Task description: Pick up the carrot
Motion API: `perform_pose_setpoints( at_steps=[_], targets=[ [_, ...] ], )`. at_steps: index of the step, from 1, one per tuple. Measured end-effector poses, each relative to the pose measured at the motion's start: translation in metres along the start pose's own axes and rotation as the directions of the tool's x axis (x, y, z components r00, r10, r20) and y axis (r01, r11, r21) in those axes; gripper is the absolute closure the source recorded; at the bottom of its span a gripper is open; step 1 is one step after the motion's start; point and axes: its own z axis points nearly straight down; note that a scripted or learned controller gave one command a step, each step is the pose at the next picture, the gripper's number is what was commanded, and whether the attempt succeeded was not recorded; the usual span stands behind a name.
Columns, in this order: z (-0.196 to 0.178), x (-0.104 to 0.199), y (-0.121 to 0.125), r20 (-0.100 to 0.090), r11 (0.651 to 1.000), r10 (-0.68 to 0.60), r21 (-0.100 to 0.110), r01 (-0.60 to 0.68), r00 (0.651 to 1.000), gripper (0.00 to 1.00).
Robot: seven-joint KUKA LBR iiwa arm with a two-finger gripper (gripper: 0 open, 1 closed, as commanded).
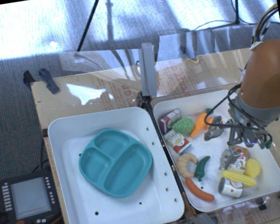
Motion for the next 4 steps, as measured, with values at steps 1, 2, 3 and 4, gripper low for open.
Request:
perform_pose_setpoints(
  at_steps=[1, 2, 3, 4],
  targets=[
    [0.105, -0.04, -0.042, -0.007, 0.99, 0.143, -0.001, -0.143, 0.99, 0.0],
    [0.114, -0.107, -0.031, 0.004, 0.996, 0.084, 0.0, -0.084, 0.996, 0.0],
    [0.103, -0.109, -0.029, 0.008, 0.997, 0.079, 0.001, -0.079, 0.997, 1.0],
    [0.092, -0.11, -0.027, 0.012, 0.997, 0.075, 0.0, -0.075, 0.997, 1.0]
  ],
)
